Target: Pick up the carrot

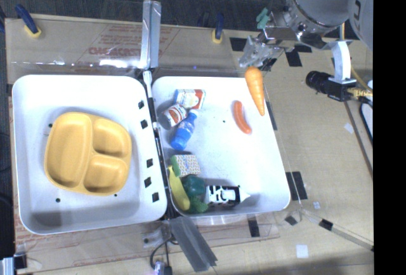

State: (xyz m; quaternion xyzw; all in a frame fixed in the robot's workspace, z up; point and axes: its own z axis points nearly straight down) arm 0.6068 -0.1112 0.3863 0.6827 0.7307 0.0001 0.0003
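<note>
Gripper (255, 59) of the grey arm hangs at the upper right of the frame, its two fingers pinched on the thick top end of a tapered orange carrot (255, 89). Held by that end, the carrot points down and slightly right, its tip over the right rim of the right-hand shallow white bin (273, 159).

Just left of the carrot's tip, a small red sausage-shaped toy (242, 117) lies on the bin floor. Further left, near the bin's upper left corner, sit a red-and-white crumpled packet (189, 99), a small grey-and-red can (176, 116) and a blue plastic bottle (183, 134), close together. Along the bin's lower edge are a speckled patterned block (184, 164), a yellow banana-like toy (177, 190), a green object (195, 193) and a black-and-white carton (224, 194) lying on its side.

Left of centre in the frame, the second white bin (25, 159) holds a yellow three-compartment tray (87, 152). Blue clamps (27, 20) grip the bench's far edge at upper left.
</note>
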